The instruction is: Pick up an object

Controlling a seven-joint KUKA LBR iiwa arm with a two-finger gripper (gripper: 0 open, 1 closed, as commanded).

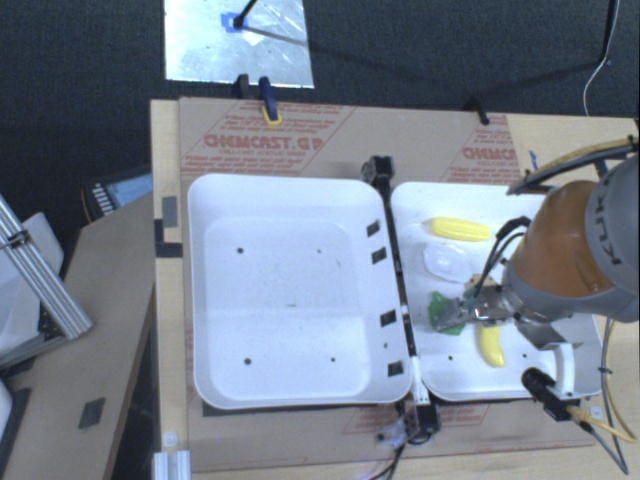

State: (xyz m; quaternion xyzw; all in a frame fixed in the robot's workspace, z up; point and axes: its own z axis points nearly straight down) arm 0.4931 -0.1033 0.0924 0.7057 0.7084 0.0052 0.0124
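The right bin (pixel 520 193) holds a yellow banana-shaped piece (pixel 460 230) near its far side. Below that lies a clear whitish object (pixel 445 261). A green object (pixel 443 314) lies near the divider, and a second small yellow piece (pixel 490 347) lies toward the front. My gripper (pixel 466 311) is low in the right bin, its tip right against the green object's right side. The arm's orange band (pixel 560 253) and grey wrist cover the bin's right part.
The left bin (pixel 200 268) sits beside the right one, and a black clip strip (pixel 392 268) runs between them. Both rest on a cardboard sheet (pixel 300 138). A shiny metal plate (pixel 235 28) lies beyond the bench, and aluminium rails (pixel 35 278) stand at the left.
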